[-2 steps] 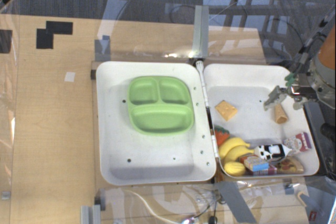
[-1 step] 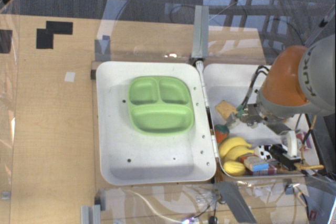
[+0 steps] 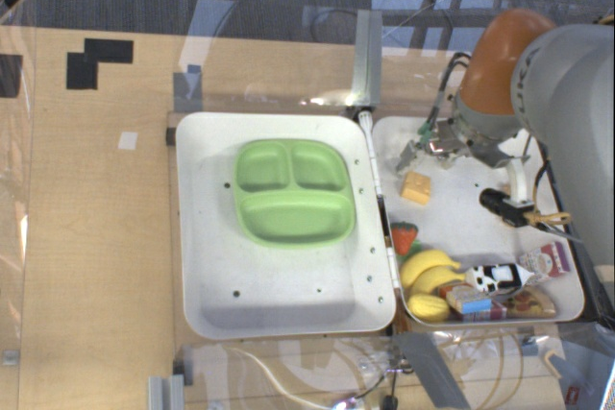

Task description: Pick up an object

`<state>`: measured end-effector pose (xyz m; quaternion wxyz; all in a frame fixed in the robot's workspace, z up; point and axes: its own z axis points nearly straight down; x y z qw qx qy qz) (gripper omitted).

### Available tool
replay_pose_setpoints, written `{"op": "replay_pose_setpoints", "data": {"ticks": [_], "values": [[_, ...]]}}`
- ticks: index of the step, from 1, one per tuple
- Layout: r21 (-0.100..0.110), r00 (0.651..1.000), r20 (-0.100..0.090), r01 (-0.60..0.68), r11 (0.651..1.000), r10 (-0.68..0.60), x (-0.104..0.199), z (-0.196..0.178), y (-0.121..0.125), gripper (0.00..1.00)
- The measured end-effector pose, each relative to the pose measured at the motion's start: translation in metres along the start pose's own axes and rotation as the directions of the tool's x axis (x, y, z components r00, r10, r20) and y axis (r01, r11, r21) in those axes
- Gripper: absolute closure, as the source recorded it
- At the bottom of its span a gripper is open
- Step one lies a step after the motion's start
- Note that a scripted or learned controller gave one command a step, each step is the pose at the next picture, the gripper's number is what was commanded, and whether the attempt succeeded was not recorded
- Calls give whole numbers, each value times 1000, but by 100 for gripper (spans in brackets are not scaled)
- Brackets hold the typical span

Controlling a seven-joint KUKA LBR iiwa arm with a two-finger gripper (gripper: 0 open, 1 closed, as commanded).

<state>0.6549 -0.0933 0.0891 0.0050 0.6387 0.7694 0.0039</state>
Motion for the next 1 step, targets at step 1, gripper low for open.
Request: {"op": "replay_pose_setpoints", "data": {"ticks": [1], "values": [[-3,915,2,403,915,-403,3,-3,-40,0]]}}
